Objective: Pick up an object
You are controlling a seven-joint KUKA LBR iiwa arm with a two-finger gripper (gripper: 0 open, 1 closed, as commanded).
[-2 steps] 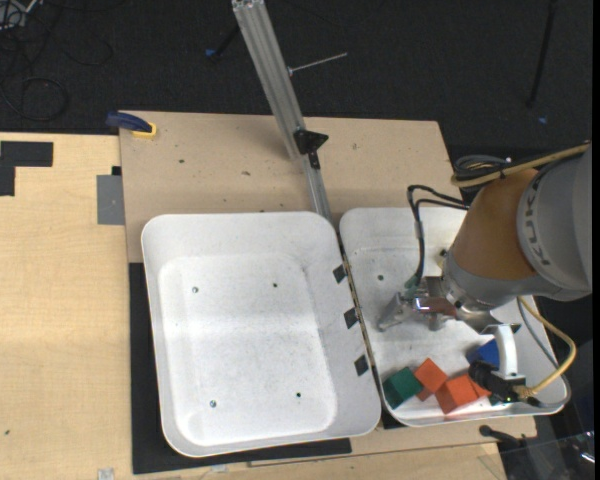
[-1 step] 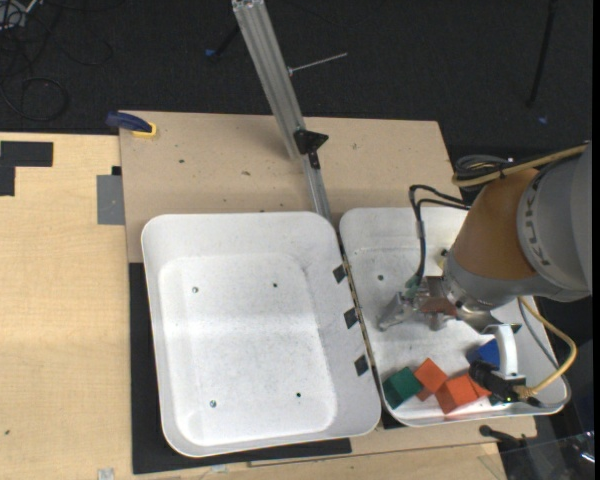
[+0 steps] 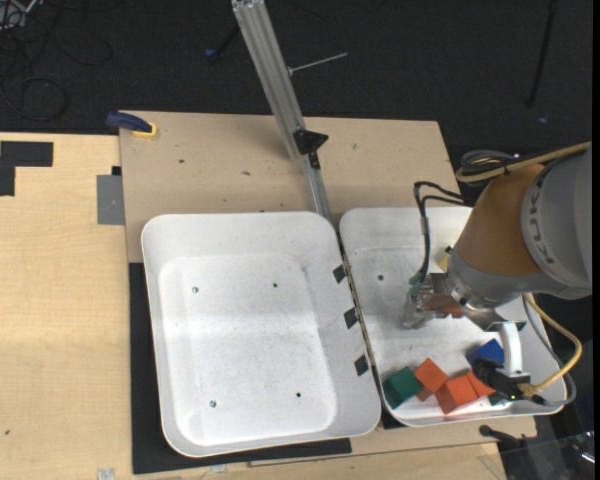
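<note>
While the left bin (image 3: 250,338) lies bare-floored on the left half of the counter (image 3: 230,158), the work of this pick is set in the right bin (image 3: 385,243) beside it. The end effector (image 3: 417,308) hangs low over the middle of that bin's floor, just right of the wall shared by the two bins. From this slant it cannot be told whether it is parted or closed.

The candidates lie apart from it, along the right bin's near edge: a green block (image 3: 402,385) nearest the near-left corner, an orange block (image 3: 430,374) touching or just beside it, a red-orange block (image 3: 460,392) further right, and a blue block (image 3: 490,351) toward the right wall. The grey arm (image 3: 525,238) with its orange band reaches in over the bin's right edge.

By the look of it the step in hand is the approach, with no block yet taken. The next move likely calls for a shift toward the near edge and a descent over one block. The crowded green and orange pair leaves little room, so the blue block, standing alone, may be the easier grasp.
</note>
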